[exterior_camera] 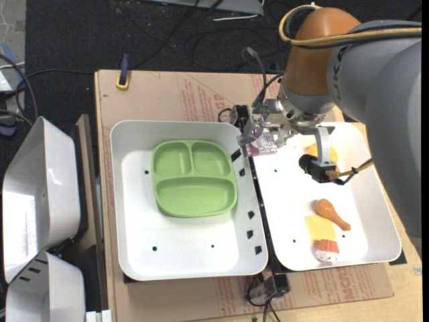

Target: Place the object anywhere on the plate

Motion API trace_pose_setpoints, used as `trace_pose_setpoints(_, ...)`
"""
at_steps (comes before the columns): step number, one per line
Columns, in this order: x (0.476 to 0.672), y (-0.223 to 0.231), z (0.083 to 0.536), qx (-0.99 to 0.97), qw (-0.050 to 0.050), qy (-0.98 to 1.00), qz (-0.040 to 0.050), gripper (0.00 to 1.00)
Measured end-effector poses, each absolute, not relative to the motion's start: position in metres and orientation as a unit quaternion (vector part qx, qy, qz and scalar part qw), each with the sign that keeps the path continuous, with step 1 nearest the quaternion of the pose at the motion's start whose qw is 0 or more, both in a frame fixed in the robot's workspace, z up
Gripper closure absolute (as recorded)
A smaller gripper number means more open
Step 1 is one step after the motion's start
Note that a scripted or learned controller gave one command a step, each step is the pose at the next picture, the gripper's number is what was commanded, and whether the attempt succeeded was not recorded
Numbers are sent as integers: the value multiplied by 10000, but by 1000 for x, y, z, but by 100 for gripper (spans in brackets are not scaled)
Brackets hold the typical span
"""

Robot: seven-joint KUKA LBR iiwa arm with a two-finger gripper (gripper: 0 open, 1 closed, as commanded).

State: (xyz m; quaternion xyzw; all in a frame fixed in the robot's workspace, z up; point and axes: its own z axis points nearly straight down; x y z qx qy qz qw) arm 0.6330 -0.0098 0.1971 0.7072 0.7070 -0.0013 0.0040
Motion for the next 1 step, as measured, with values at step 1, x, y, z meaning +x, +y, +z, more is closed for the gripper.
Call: trace_pose_setpoints(1, 652, 87, 192, 7034, 3, 7108, 22, 100)
